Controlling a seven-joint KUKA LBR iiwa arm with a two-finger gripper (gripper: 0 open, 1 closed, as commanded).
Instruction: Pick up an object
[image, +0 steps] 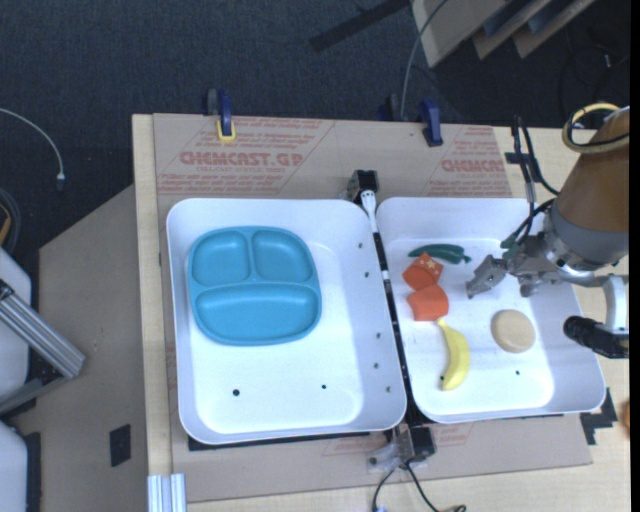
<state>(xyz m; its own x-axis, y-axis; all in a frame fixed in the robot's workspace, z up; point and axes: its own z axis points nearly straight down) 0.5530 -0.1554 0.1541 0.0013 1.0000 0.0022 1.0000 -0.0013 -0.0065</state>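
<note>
Grey metal gripper (506, 279) hovered with fingers spread, holding nothing; the red pieces (426, 290) lay beside it, the tan disc (513, 330) just below.

Light is even and fairly bright, apparently from overhead, with soft sheen on the white bins (300, 400). The gripper (505, 278) casts only a faint shadow on the bin floor under it. Left of the gripper detail is fairly sharp; the arm behind it looks slightly soft, and the dark floor beyond is dim.
</note>
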